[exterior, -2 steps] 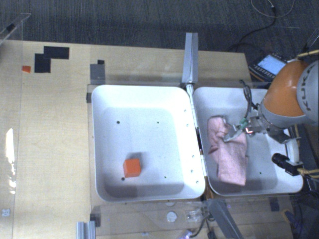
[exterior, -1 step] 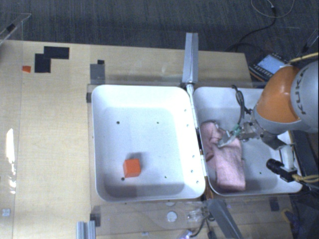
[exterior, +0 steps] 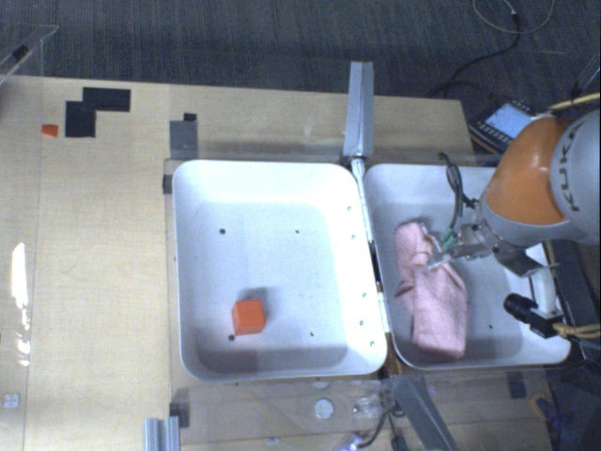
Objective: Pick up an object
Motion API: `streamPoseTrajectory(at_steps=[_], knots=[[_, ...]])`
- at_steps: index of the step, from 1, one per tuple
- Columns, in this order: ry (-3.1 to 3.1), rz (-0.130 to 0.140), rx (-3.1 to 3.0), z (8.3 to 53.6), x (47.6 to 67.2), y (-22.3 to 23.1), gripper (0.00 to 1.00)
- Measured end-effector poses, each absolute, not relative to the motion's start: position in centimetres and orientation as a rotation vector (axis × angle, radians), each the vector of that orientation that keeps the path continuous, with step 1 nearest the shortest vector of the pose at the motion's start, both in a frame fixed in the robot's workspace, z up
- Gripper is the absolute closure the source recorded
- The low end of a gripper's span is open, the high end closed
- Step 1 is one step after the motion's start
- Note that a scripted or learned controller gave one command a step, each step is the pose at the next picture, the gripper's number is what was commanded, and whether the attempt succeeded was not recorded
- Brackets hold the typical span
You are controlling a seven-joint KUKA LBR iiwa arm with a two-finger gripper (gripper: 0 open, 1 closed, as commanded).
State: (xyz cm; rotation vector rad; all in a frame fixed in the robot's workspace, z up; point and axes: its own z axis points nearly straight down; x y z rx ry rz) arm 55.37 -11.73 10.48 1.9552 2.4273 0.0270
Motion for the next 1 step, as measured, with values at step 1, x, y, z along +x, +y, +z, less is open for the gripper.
streamPoseTrajectory(at_steps=[1], knots=[[2.547, 0.010, 1.823, 18.72, 60.40, -6.15, 1.00]])
